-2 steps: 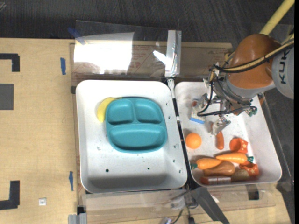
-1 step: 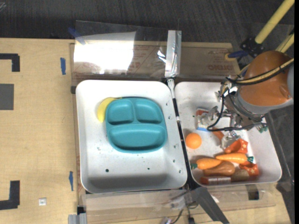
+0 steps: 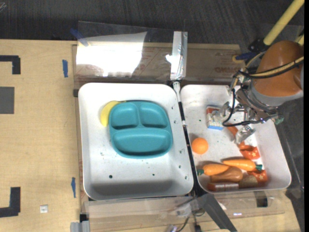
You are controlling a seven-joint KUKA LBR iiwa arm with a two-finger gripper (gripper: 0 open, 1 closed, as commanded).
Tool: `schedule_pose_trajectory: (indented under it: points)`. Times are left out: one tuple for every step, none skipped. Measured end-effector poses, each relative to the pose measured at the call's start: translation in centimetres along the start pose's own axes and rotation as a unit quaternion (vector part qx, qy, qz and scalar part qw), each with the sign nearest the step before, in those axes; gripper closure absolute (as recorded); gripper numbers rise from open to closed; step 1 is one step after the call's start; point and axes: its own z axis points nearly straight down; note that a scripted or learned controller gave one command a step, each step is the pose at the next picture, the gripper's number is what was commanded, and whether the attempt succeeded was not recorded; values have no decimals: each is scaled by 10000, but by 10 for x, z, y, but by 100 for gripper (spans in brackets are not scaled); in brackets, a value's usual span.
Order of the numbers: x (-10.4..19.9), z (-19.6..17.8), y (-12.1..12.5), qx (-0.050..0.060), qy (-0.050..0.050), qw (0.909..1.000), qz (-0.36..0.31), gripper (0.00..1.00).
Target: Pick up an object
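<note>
Left bin [image 3: 91,178]: teal tray [image 3: 140,128] over yellow item [image 3: 105,111]. Right bin [image 3: 280,170]: orange ball [image 3: 200,145], carrots [image 3: 227,166], small box [image 3: 214,118]. Gripper [image 3: 237,124]: state unclear. No legible writing.

A pale wooden bench top [image 3: 38,144] spreads across the left, marked with black tape corners [image 3: 12,64] and short blue tape strips [image 3: 64,67]. Beyond it lies dark grey carpet [image 3: 145,6]. A clear plastic sheet [image 3: 113,52] at the far edge catches bright glare. A yellow pole [image 3: 288,14] slants across the upper right corner.
</note>
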Motion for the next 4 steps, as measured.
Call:
schedule_pose_trajectory:
  points:
    - [-1,0,2,15,7,10000,-2,0]
    - [-1,1,2,-2,10,9998,176,0]
    - [-52,7,29,-27,34,9997,237,0]
    - [14,-4,11,-60,81,9978,-660,0]
